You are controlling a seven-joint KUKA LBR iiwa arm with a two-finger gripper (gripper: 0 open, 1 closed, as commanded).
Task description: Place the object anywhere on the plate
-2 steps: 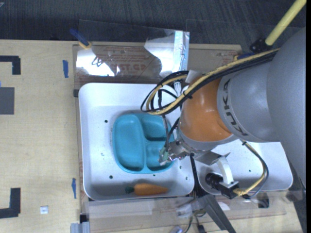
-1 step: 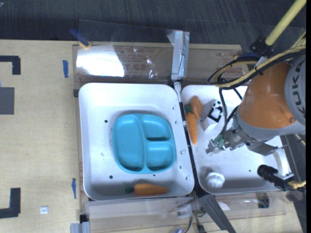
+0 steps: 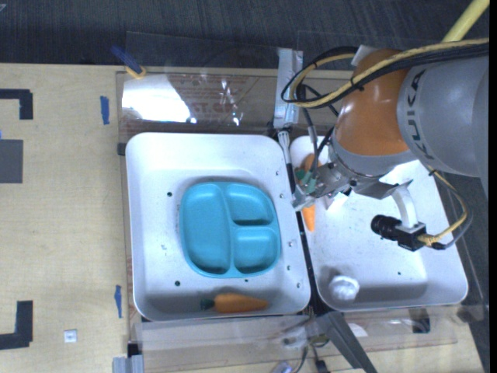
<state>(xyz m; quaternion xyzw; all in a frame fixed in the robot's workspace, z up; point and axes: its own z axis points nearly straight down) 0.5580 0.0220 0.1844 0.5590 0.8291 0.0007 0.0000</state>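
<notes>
The left bin (image 3: 147, 208) holds a blue divided plate (image 3: 230, 228) with three compartments, lying flat near its middle. Below the plate, against the bin's lower wall, lies an orange carrot-shaped toy (image 3: 237, 303) with a green stub at its left end; it is apart from the plate and touches nothing else.

At the seam between the two bins, the gripper (image 3: 309, 194) hangs low over the left edge of the right bin (image 3: 435, 282). A small orange object (image 3: 310, 217) shows just below it, close to the bin's left wall, with another patch of orange higher up beside the wrist. Whether the fingers are closed on that object or merely above it cannot be told, since the wrist and cables cover them. The orange object is outside the plate, separated from it by the two bin walls.

Farther right, the arm (image 3: 435, 115) with its orange band covers the right bin's upper part. A white rounded object (image 3: 343, 288) sits near that bin's lower left corner.
</notes>
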